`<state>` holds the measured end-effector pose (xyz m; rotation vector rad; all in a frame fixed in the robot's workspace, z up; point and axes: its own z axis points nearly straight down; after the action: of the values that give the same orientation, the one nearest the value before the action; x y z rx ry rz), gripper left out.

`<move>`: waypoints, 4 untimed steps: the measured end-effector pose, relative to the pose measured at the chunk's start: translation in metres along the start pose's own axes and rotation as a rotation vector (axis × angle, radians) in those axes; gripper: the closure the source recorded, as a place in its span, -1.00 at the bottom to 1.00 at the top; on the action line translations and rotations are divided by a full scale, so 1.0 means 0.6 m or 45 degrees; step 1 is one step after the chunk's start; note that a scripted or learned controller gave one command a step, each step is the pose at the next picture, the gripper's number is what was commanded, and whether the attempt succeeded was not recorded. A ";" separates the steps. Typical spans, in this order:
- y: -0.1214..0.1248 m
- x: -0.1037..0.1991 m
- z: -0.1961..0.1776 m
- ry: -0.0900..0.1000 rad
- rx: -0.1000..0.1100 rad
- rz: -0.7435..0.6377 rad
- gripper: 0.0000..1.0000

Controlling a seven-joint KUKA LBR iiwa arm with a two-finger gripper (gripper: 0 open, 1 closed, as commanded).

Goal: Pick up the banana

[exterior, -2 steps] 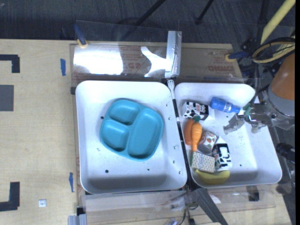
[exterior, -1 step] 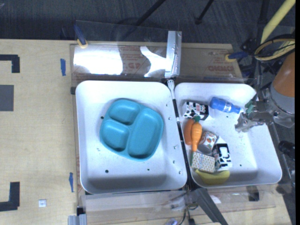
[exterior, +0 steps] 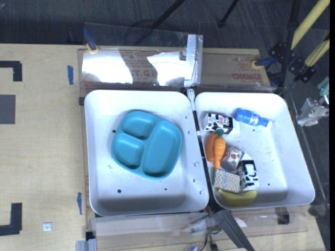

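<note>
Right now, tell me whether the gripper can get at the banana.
Probably not cleanly. The banana lies at the right bin's near wall, and a patterned packet and a black-and-white carton overlap its top.

Two bins sit side by side on the tabletop (exterior: 42,140). The jaws stand at the view's right margin, just outside the right bin (exterior: 282,156); everything else lies to their left. Nearest them a bottle (exterior: 252,117) lies by the far wall. Farther left, along the wall shared by the bins, run a carton (exterior: 218,123), a carrot (exterior: 217,146), a packet (exterior: 232,158), a small box (exterior: 249,174) and a pouch (exterior: 226,181). The banana (exterior: 238,196) lies against the near wall, partly under the pouch. Farthest from the jaws, the left bin (exterior: 99,114) holds a divided tray (exterior: 147,143).
</note>
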<state>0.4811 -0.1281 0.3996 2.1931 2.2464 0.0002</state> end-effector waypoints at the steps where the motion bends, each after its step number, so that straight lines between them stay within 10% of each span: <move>1: 0.001 0.096 -0.059 0.000 -0.002 0.091 1.00; 2: 0.031 0.231 0.036 0.001 0.004 0.087 1.00; 3: 0.004 0.213 -0.059 0.000 -0.001 0.420 1.00; 4: 0.016 0.313 -0.058 0.001 0.000 0.569 1.00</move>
<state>0.4861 0.0602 0.4344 2.6370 1.7045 0.0019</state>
